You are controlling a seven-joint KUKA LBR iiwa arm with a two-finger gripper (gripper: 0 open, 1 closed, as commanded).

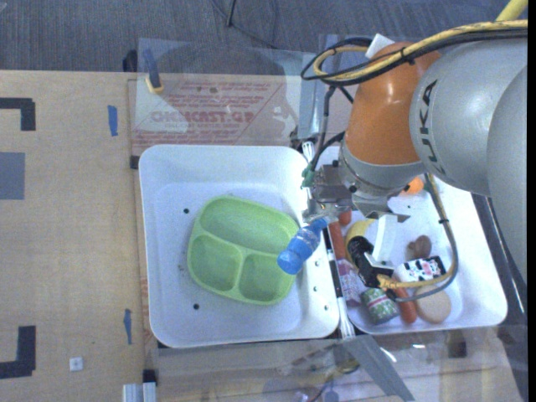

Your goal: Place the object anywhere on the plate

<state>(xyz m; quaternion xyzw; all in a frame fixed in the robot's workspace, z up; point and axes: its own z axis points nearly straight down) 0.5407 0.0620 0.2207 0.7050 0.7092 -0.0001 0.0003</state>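
End effector [322,216] apparently pinching blue bottle [299,248] over green plate [243,249]; fingertips obscured.

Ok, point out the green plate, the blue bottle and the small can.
green plate [226,254]: camera view, left compartment floor.
blue bottle [298,247]: camera view, middle of its body.
small can [378,306]: camera view, its side label.

Blue bottle [299,247] tilted over right edge of green divided plate [239,249].

Grey arm [469,90] enters from right, orange band above wrist, claw [316,216] pointing down, low over bins.
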